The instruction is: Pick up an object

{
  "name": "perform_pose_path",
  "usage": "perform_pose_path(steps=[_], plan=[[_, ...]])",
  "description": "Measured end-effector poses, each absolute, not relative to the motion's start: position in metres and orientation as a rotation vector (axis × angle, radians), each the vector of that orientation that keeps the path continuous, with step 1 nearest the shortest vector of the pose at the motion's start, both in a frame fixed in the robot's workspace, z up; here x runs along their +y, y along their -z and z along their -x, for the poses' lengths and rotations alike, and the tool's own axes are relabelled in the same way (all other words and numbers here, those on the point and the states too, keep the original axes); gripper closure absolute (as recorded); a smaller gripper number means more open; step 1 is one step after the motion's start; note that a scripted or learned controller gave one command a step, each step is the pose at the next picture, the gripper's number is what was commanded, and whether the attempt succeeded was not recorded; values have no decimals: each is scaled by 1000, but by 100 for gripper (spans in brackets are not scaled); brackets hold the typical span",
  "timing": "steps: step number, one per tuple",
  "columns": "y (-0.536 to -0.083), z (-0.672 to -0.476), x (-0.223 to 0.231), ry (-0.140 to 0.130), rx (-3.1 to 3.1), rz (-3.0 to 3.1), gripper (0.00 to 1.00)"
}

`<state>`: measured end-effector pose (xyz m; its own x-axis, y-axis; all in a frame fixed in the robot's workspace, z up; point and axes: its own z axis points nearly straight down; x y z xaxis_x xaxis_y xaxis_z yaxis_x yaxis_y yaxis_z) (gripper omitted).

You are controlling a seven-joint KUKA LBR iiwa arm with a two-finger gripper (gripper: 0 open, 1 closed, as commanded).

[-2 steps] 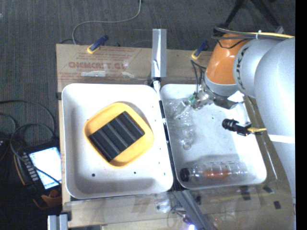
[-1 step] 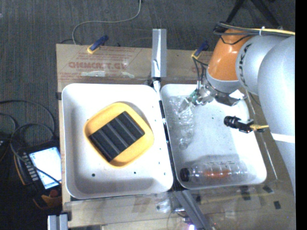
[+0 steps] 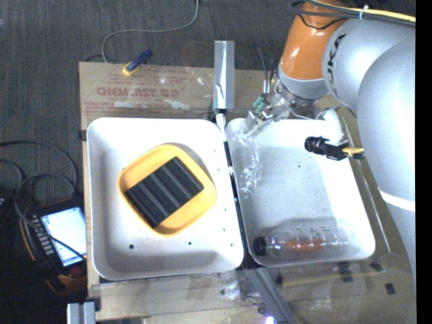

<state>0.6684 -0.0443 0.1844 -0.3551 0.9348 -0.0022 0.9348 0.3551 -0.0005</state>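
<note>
Plastic bottle (image 3: 304, 241), clear, lies on its side against the near wall of the right bin (image 3: 304, 187), where a round thing would settle. The left bin (image 3: 108, 147) holds 1 yellow block (image 3: 169, 189), flat, its black ribbed face up. Crumpled clear film (image 3: 248, 157) trails to the far corner, and the tool (image 3: 264, 115) hangs over it, likely its target. How far the tool is open I cannot tell. Cardboard (image 3: 148, 93) covers the tabletop beyond, with grey carpet (image 3: 54, 19) around.

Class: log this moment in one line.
gripper above right bin far-left corner | inside: bottle, crumpled wrap | left bin: yellow tray | grasp: unclear
</note>
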Motion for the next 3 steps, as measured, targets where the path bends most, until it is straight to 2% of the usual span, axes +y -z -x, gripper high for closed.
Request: perform_pose_path(steps=[1, 2, 3], plan=[[-184, -669, -44, 3, 2584, -1783, 0], [-184, -596, -68, 1, 2505, -1898, 0], [-184, -606, -56, 1, 2689, -1622, 0]])
